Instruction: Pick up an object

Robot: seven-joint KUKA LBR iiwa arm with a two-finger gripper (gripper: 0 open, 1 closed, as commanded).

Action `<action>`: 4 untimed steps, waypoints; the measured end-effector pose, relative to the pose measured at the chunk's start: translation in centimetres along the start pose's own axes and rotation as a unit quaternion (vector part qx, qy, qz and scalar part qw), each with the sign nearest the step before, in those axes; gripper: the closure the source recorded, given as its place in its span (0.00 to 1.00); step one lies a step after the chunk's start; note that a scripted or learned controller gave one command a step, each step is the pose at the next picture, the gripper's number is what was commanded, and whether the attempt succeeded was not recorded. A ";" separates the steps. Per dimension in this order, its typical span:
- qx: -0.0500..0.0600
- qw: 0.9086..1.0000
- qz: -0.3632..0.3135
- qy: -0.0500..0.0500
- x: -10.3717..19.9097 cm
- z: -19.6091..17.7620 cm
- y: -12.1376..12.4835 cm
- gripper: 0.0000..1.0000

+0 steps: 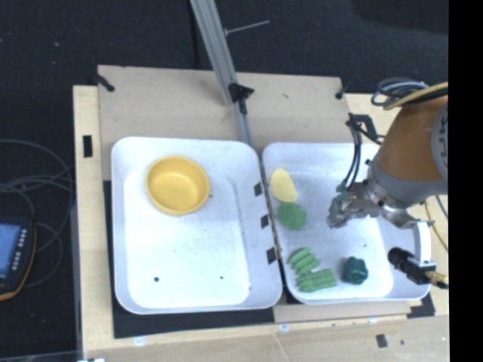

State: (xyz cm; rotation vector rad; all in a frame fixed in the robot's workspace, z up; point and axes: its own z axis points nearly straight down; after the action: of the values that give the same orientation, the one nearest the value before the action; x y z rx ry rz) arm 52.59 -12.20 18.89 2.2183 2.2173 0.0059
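Observation:
The right bin (pixel 324 161) holds a pale yellow lemon-like piece (pixel 283 185), a round green piece (pixel 292 216), two ribbed green pieces (pixel 309 270) near the front, and a dark teal piece (pixel 355 270). My gripper (pixel 339 213) hangs over the middle of the right bin, to the right of the round green piece and apart from it. The arm's orange band (pixel 411 145) rises behind it at the right. Nothing shows between the gripper and the bin floor.
The left bin (pixel 189 262) holds a yellow bowl (pixel 178 185) in its far left part. A slanted metal rail (pixel 215 44) runs down from the top to the gap between the bins. Cables and a handheld pendant (pixel 15 251) lie left of the bench.

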 end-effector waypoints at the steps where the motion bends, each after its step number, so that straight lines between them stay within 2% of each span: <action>1: 0.001 1.000 0.000 0.000 0.3 -4.5 0.7 1.00; 2: 0.000 1.000 0.000 0.000 0.2 -10.7 0.5 1.00; 4: 0.003 1.000 -0.002 0.001 9.5 -10.5 2.7 1.00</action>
State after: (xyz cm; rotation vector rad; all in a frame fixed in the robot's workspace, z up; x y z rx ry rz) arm 55.20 -2.67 29.43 2.2176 2.2254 0.0011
